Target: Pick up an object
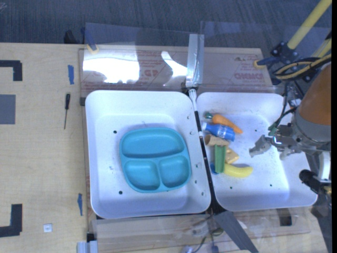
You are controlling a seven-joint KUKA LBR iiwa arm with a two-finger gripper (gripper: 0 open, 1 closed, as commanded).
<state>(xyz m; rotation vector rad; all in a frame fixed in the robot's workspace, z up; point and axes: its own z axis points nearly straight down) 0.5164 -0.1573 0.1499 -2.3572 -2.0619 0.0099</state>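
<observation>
Sitting in the left bin (100, 109) on the worktop (37, 157): a blue divided tray (155, 158). Clustered at the right bin's (274, 186) left side, by the divider: orange carrot (226, 122), blue bottle (219, 132), green block (218, 158), yellow banana (238, 170). Hovering right of that pile, well apart from it: the tool (261, 145), nothing visibly between its tips; spread or pressed together, cannot tell.

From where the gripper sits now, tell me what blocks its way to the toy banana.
Nothing visible does. The gripper hangs over bare floor of the right bin. The toy banana lies left of it and lower in the view, on the near edge of the toy pile, with open white floor between them.
</observation>
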